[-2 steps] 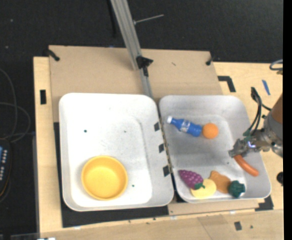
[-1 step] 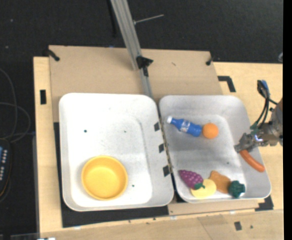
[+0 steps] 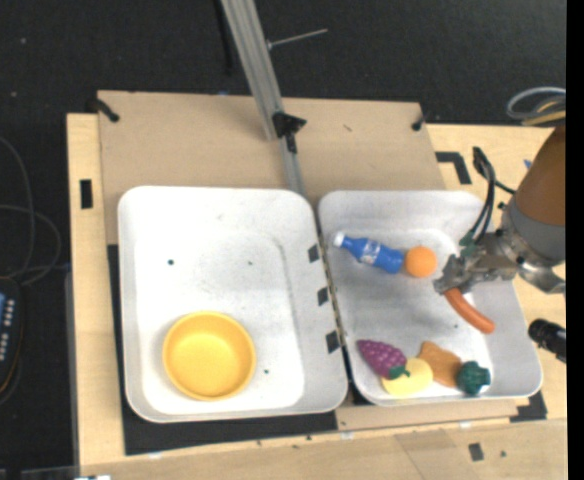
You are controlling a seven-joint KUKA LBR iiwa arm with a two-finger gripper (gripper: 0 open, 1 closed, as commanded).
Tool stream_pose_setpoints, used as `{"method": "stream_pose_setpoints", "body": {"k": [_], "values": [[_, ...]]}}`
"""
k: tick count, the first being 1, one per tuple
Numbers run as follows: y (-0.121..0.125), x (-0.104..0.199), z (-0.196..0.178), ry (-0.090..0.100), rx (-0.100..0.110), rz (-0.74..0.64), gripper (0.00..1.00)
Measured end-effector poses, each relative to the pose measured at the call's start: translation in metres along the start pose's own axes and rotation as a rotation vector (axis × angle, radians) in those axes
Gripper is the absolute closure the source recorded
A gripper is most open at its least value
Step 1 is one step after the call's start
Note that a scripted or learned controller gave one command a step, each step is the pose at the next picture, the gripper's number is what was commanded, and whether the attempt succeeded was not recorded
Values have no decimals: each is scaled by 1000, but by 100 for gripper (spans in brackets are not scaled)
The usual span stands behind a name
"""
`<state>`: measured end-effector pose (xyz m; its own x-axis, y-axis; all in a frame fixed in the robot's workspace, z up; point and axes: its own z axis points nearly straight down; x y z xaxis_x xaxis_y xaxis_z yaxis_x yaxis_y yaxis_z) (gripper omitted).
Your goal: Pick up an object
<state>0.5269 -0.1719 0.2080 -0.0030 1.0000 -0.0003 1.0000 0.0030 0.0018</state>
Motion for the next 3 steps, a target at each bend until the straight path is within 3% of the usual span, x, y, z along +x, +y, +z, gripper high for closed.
{"method": "stream_pose_setpoints", "body": {"k": [3], "values": [[61,160,-4,3,0,-5,100]]}}
